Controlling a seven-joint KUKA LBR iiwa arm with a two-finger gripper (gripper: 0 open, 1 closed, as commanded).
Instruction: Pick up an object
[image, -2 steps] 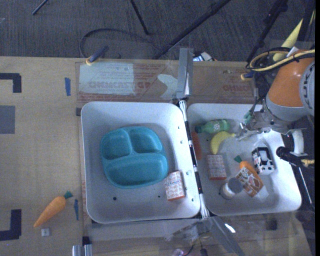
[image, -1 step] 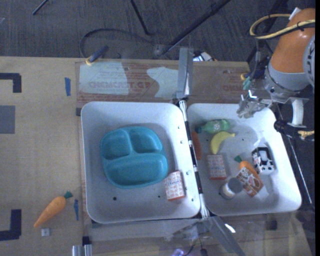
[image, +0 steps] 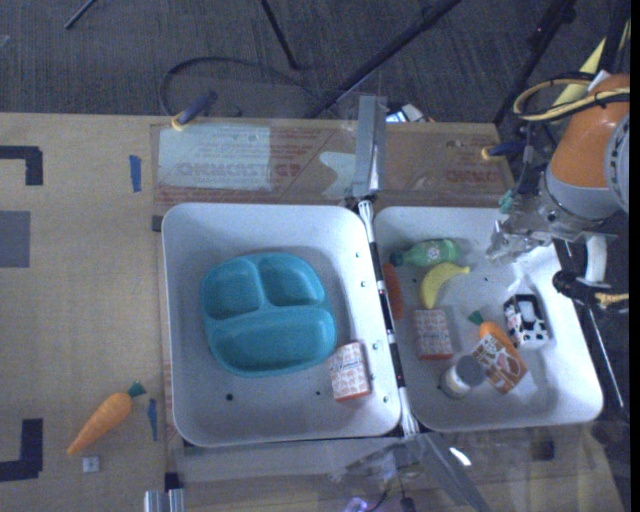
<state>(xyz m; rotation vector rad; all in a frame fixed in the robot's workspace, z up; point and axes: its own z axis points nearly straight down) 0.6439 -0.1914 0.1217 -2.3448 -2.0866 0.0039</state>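
Camera view: gripper (image: 512, 240) above right bin (image: 580, 400)

Yellow banana (image: 441, 283) lies curved in the right bin (image: 580, 400), beside a green bottle (image: 428, 252).

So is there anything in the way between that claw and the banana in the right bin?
Nothing visible. The gripper sits over the right bin's far corner, and bare white floor separates it from the banana. The green bottle lies beside the banana, off that path.
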